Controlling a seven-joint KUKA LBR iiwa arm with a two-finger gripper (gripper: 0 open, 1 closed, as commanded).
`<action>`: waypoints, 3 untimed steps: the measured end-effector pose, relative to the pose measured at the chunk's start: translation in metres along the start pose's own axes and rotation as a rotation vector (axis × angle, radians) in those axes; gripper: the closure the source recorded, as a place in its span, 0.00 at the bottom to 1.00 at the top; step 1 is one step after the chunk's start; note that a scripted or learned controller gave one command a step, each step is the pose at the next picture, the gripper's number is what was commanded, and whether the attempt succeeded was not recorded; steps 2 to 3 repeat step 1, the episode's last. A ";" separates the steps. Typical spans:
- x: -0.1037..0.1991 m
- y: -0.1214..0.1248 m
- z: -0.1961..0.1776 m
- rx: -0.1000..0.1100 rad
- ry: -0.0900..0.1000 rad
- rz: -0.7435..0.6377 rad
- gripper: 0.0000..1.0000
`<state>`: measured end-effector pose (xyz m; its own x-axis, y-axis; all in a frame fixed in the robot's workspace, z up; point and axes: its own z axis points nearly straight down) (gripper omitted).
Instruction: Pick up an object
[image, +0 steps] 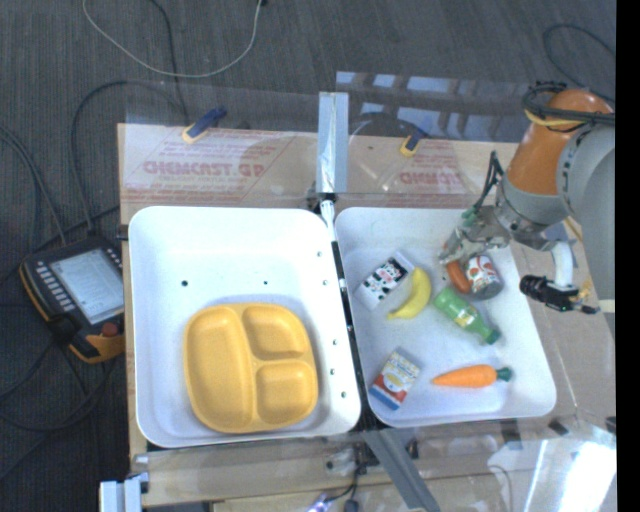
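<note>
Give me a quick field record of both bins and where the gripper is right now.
left bin: yellow tray
right bin: milk carton, banana, can, green bottle, carrot, small box
gripper: low over the right bin's far right, at the can
grasp: nothing visibly held

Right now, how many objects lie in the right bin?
6. Cow-print carton and banana near the centre, can under the gripper, green bottle below it, small box and carrot at the front. The arm may hide more.
</note>
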<state>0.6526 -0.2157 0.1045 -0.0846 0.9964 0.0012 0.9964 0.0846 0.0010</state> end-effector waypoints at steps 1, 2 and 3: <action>0.078 0.023 -0.081 0.003 -0.002 0.045 1.00; 0.078 0.023 -0.081 0.003 -0.002 0.045 1.00; 0.078 0.023 -0.081 0.003 -0.002 0.045 1.00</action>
